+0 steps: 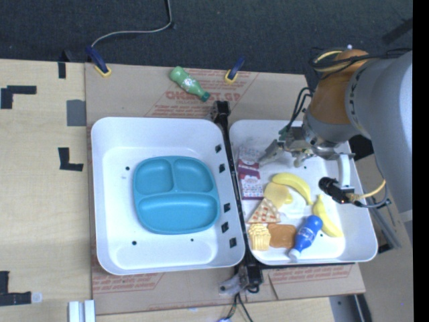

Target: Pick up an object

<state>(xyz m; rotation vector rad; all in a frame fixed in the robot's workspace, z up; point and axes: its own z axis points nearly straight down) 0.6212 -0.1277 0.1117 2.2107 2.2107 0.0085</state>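
Note:
My gripper [285, 155] hangs over the back part of the right bin [362, 250], its two fingers spread open with nothing between them. Just in front of it lies a yellow banana [295, 184] beside a pale yellow piece [277, 194]. To its left a maroon and white packet [249, 177] lies flat. Nearer the front are a pizza slice [264, 213], a brown toast [282, 235], a small waffle [258, 237], a blue bottle [307, 235] and a second banana [328, 219].
The left bin [107, 139] holds a blue divided plate [176, 194]. A green bottle [190, 84] lies on the bench behind the bins. The grey arm with its orange band [335, 92] covers the right bin's back right corner.

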